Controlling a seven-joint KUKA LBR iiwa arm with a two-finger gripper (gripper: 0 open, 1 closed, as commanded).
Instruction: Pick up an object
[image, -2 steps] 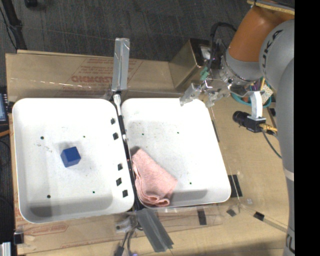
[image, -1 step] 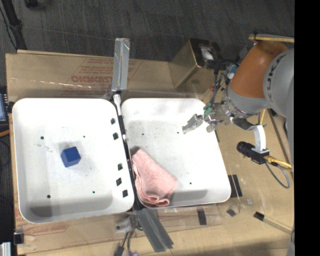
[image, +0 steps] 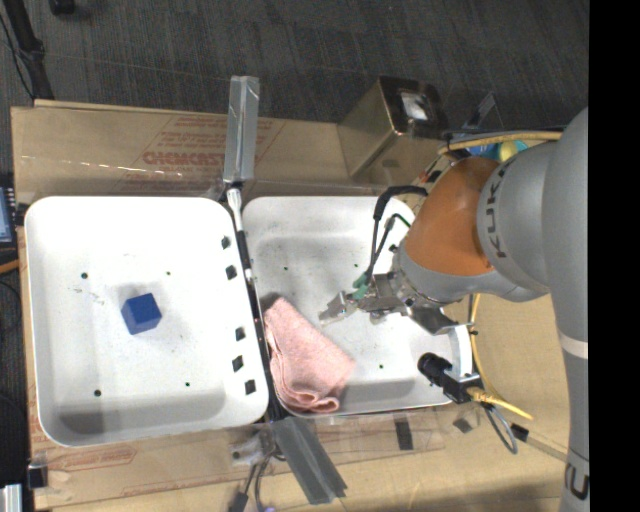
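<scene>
Right bin (image: 300, 225), pink cloth (image: 303, 357) just beside end effector (image: 335, 308), seemingly apart

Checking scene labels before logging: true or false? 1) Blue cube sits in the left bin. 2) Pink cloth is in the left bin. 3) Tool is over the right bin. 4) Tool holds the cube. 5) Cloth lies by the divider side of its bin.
1) True: the blue cube sits in the left bin.
2) False: the pink cloth lies in the right bin.
3) True: the tool is over the right bin.
4) False: the cube lies apart from it, in the other bin.
5) True.
</scene>
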